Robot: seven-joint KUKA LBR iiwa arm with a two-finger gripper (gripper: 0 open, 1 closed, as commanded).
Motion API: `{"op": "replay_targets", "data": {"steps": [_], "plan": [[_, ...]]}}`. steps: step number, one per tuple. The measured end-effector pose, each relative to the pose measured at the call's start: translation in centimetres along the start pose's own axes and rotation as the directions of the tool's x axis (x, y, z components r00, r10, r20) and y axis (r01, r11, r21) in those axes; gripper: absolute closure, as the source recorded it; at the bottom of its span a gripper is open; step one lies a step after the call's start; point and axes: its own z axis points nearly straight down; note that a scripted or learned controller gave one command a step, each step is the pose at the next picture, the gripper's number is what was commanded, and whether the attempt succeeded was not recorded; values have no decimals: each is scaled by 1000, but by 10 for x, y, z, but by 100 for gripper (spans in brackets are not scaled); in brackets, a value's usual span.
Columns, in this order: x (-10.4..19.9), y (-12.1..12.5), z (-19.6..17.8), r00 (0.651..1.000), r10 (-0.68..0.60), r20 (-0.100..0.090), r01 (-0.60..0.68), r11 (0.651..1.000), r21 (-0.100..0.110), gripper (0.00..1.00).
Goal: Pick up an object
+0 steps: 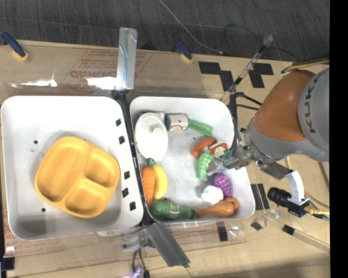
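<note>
Nearest the camera, the grey arm (296, 120) with its orange band reaches in from the right and hangs over the right bin (182, 105), its gripper (227, 160) low among the toys at that bin's right side. Whether the pincer is released or clenched I cannot tell; the wrist hides it and the spot is crowded.

Any toy would serve as the object to pick up, and those closest to the gripper are a green bumpy vegetable (204, 164), a purple bunch of grapes (222, 183), an orange carrot-like piece (203, 146) and a small white lump (211, 195). They lie touching or just beside one another, and that is the main hazard. A closing grip could pinch two at once, or catch only an edge, and the piece would likely slip out on the lift. Rounded plastic shapes like the grapes probably roll aside under a push.

The gripper also sits near the bin's right wall, so a descent slightly off could strike the rim.

Farther off in the same bin lie a white cup (150, 133), a small can (176, 122), a banana (160, 181), a green bottle (171, 211) and a drumstick (220, 208). A yellow divided plate (76, 175) sits alone in the left bin (23, 112), well apart from the gripper.
</note>
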Motion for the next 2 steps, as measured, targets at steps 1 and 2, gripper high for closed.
{"op": "replay_targets", "data": {"steps": [1, 2], "plan": [[24, 67, 62, 1000, -2, -1, 2, 1000, 2, 100], [-6, 161, -26, 1000, -11, 6, 11, 1000, -8, 100]]}}
